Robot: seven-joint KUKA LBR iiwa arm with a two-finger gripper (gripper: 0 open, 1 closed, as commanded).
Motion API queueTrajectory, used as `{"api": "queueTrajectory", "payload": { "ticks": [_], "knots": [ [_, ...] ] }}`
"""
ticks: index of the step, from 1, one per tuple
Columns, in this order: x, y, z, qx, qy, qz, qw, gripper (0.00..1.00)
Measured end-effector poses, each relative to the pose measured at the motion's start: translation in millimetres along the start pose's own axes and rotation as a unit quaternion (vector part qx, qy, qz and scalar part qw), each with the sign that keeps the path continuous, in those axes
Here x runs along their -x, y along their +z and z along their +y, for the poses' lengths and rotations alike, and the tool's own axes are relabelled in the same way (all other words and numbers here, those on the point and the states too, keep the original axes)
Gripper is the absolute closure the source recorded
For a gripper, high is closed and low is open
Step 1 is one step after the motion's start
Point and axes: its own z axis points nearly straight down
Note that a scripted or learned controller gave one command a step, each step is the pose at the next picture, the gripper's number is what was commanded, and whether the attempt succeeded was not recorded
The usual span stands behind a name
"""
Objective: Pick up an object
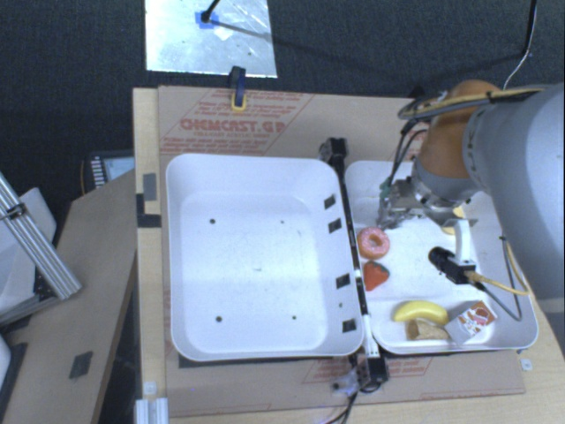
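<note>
The right bin (412,272) holds a pink frosted donut (373,243), a red strawberry (376,276), a yellow banana (420,310), a brown piece of bread (428,330) and a small red and white carton (470,321). My gripper (389,215) hangs low over the back left part of this bin, just above and slightly right of the donut. Nothing can be made out in its grasp. The grey arm with its orange band (448,140) covers the bin's back right part.
The left bin (256,160) stands beside the right one, with black clips (341,228) along the shared wall. A black cable fitting (447,264) hangs from the arm over the right bin. A foil sheet (210,25) lies beyond the bench.
</note>
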Motion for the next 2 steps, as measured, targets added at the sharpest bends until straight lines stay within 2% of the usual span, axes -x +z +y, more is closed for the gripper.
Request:
{"api": "queueTrajectory", "payload": {
  "ticks": [1,2],
  "knots": [
    [-0.1,-0.1,0.3,0.000,-0.001,0.000,1.0000,0.00],
    [55.9,-0.1,-23.5,0.000,0.002,-0.001,1.0000,0.00]
  ]
}}
